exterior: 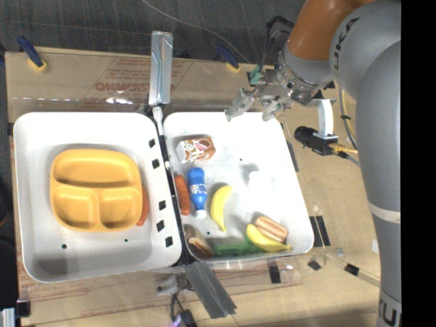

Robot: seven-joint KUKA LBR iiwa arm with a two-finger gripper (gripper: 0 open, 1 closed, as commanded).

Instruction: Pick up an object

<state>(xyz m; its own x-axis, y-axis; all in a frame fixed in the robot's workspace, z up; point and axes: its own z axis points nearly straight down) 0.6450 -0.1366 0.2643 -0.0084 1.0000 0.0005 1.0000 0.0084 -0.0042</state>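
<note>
The banana [219,207] is my likeliest pick: it is lying alone in the middle of the right bin [289,162], just beside the bottle [197,191], with bare floor toward the right wall. My gripper [253,107] is hovering over the bin's far edge, jaws spread and pinching nothing. I judge I should be coming down with my fingers across the banana's narrow width, keeping off the bottle. Things near the front wall, like the hot dog [270,227], are sitting crowded. The yellow tray [95,188] is filling the left bin [34,251].

The end effector [253,108] hangs with fingers spread apart, gripping nothing.
</note>
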